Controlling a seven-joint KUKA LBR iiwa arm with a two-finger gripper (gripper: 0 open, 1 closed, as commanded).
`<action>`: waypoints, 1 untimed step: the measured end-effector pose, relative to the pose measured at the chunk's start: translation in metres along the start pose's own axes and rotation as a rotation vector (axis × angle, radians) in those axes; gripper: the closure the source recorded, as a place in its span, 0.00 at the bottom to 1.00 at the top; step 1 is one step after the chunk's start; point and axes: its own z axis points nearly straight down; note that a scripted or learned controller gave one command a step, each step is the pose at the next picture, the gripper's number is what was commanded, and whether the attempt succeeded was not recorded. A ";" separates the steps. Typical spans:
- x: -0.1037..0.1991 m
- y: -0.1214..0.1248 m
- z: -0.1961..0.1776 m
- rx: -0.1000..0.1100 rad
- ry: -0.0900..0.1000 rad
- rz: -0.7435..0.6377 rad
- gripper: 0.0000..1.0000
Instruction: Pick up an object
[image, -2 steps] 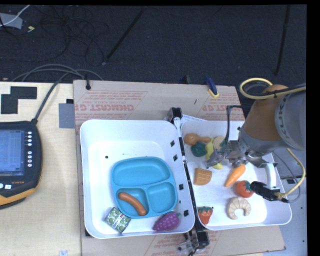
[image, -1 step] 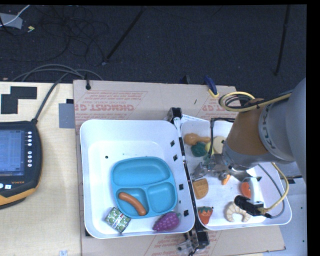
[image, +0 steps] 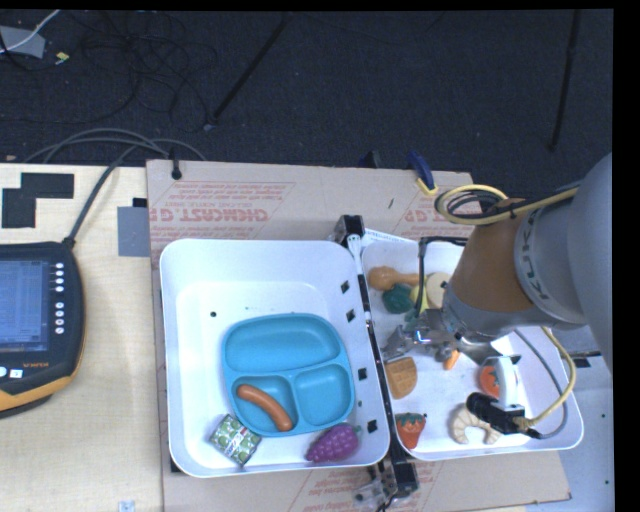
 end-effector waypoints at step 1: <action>-0.002 0.001 -0.011 -0.001 0.000 0.007 1.00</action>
